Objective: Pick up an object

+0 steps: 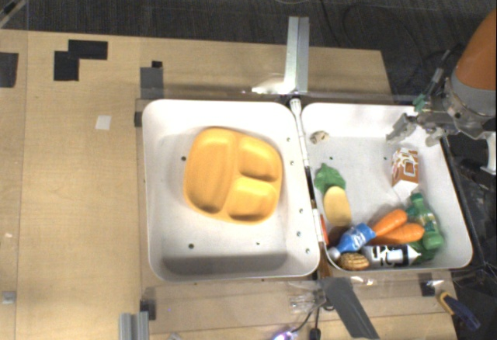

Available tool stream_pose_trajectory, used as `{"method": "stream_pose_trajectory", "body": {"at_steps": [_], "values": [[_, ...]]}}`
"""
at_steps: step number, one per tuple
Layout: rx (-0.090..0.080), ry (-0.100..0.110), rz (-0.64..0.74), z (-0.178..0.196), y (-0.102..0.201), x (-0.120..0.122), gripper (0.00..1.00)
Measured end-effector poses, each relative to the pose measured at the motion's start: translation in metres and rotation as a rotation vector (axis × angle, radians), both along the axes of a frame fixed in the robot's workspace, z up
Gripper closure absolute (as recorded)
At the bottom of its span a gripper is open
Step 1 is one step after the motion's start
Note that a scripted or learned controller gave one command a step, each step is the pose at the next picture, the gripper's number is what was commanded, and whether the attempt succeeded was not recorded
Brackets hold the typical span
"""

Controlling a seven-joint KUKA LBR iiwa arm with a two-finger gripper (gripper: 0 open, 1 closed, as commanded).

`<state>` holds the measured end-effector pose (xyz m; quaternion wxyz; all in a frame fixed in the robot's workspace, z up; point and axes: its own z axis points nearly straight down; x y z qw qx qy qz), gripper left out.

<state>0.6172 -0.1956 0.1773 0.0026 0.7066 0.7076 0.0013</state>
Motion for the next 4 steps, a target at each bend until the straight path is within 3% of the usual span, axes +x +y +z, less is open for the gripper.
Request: {"method": "stream_pose_trajectory", "body": {"at_steps": [1,2,3,4], "values": [[-0.007,-0.017,0.108,-0.059,-0.002,-0.004,0.00],[-0.002,-0.005,0.215,-0.059,-0.008,0.043,0.00],[-0.001,-0.004,0.066,0.086,0.010,0.023,0.00],[0.000,0.000,0.129,-0.006,-0.007,-0.002,0.00]]}}
